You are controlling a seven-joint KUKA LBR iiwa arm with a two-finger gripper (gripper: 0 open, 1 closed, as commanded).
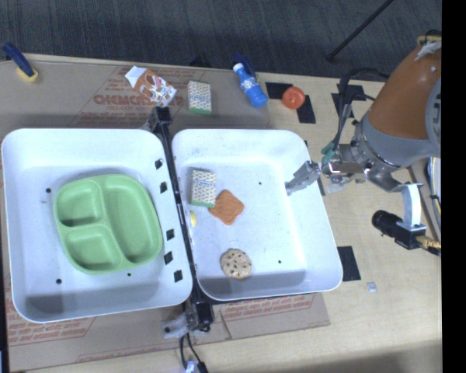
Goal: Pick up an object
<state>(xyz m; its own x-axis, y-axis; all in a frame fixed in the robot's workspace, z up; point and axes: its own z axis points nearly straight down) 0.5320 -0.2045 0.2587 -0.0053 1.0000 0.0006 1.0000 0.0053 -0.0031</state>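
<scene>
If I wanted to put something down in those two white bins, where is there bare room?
In the right bin, the floor is bare along the far side and the right half, near the pincer. Its left half is crowded: a small packet, an orange piece and a cookie. In the left bin, the green tray fills the middle, leaving only a bare border.

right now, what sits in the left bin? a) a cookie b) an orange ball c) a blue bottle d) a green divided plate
d: the green divided plate lies in the left bin, while the cookie is in the right bin, and the blue bottle and orange ball rest on the bench beyond the bins.
</scene>
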